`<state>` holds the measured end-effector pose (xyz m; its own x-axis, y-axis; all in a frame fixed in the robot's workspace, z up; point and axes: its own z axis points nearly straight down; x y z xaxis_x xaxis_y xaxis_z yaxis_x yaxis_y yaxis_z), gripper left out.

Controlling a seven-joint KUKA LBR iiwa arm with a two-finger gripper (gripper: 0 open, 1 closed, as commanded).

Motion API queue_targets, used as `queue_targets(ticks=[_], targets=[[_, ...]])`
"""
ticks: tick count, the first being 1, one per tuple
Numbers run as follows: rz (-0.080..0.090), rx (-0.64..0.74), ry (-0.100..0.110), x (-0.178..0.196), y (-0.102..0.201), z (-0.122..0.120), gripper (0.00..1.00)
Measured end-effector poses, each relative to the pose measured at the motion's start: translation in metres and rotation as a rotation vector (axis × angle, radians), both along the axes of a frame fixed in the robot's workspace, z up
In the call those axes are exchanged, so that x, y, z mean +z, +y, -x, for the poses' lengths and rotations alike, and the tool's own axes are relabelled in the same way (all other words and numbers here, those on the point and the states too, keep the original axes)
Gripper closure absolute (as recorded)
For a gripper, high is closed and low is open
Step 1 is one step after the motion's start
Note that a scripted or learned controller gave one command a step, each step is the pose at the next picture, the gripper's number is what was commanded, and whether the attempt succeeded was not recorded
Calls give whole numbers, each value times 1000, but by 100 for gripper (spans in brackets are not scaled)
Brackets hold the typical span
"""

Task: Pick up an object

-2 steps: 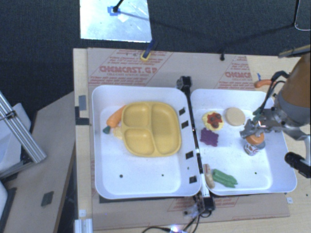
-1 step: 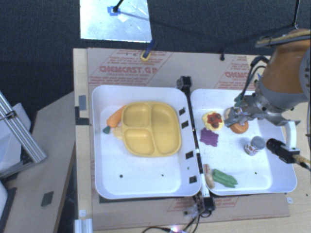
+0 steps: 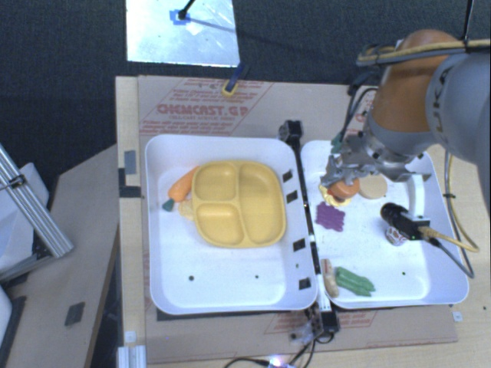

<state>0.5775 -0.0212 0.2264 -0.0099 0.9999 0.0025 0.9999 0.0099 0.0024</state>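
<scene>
End effector (image 3: 343, 181) sits right over the orange toy (image 3: 341, 192), toy peeking out at 6 o'clock. Can't tell its grip state, so you're basically going straight down.

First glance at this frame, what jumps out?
The yellow divided plate in the left bin, with a carrot at its left edge. Then the arm, whose gripper is low in the right bin, over small orange items near a purple piece; green beans lie toward the near edge.
</scene>
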Motion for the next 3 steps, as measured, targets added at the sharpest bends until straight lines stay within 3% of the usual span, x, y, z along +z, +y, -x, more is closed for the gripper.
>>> queue_targets(ticks=[1,3], targets=[[2,-2,0,-8,38,-25,100],[3,-10,2,-12,31,-21,100]])
